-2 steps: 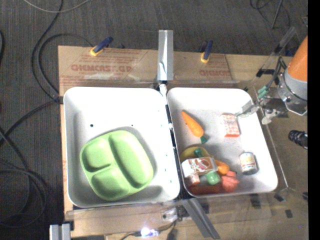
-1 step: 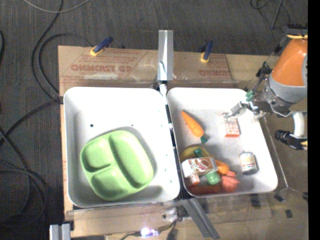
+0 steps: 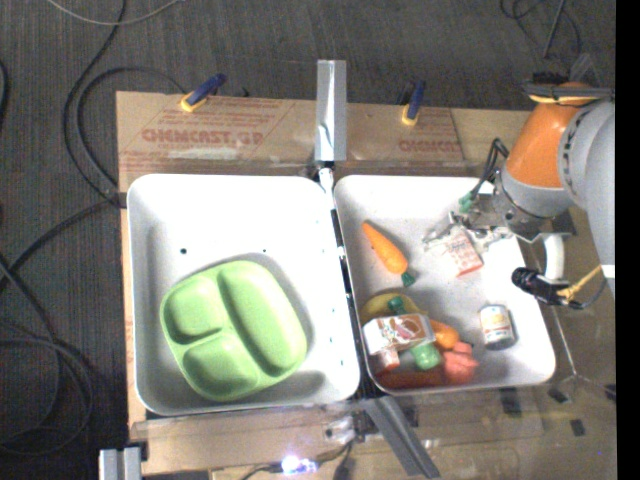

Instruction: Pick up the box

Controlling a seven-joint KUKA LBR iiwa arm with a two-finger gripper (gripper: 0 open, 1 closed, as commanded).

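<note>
Small red-and-white carton box (image 3: pixel 464 255) lies tilted in the upper right part of the right white bin (image 3: pixel 420 193), w/ the two-finger gripper (image 3: pixel 478 218) right at its upper edge, touching or nearly so. Can't tell whether the jaws are open or shut; the view is too small and cluttered there, so no proof of a grasp. Judgement: box not yet lifted, approach about done, grasp and lift left.

Others, big to small: left white bin (image 3: pixel 150 203) holds a green three-part plastic tray (image 3: pixel 233 331). Grey arm w/ orange band (image 3: pixel 537 153) comes in from the right. In the right bin: red-and-white packet (image 3: pixel 397 332) atop a heap of toy food along the front wall, orange carrot (image 3: pixel 385 248) near the middle, small tin can (image 3: pixel 495 326) below the box. All sit apart from the box; nothing blocks it but the bin wall nearby.
</note>
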